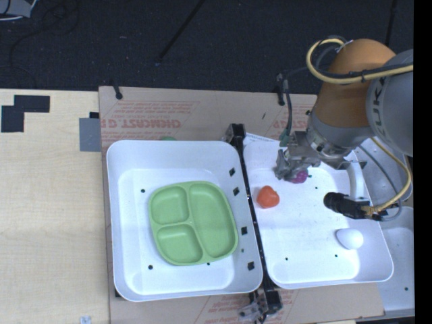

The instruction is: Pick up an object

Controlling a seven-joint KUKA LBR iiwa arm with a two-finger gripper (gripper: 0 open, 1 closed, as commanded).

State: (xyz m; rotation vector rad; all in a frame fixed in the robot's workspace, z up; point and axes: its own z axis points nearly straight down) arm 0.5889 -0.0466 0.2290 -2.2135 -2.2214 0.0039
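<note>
Claw (294, 169) lowered over a purple object (298, 175) in the right bin (378, 265); finger state indiscernible. Orange ball (268, 196) lies left of the claw, white egg (349, 238) well apart.

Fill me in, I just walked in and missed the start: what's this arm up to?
The grey arm's claw is down in the right bin, right at a small purple object near the bin's far edge. Whether it has a grip on it can't be told. An orange object and a white egg-shaped object lie apart in the same bin. The left bin holds a green divided plate.
</note>
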